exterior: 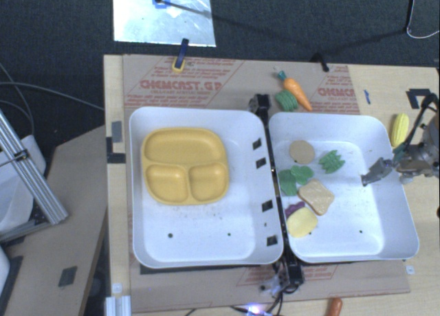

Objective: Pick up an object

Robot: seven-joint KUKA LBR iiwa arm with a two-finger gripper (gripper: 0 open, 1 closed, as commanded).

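Observation:
The right bin holds several toy foods on its left side: a round tan cookie, a small green vegetable, a green leafy piece, a slice of bread, purple grapes and a yellow piece. My gripper reaches in over the bin's right side, low above the white floor. It stands to the right of the foods, about a hand's width from the green vegetable, and I see nothing in it.
The left bin carries a yellow divided plate. A toy carrot lies on the cardboard behind the bins, and a corn cob lies just outside the right bin's far right rim. A blue and yellow tool rests at the back.

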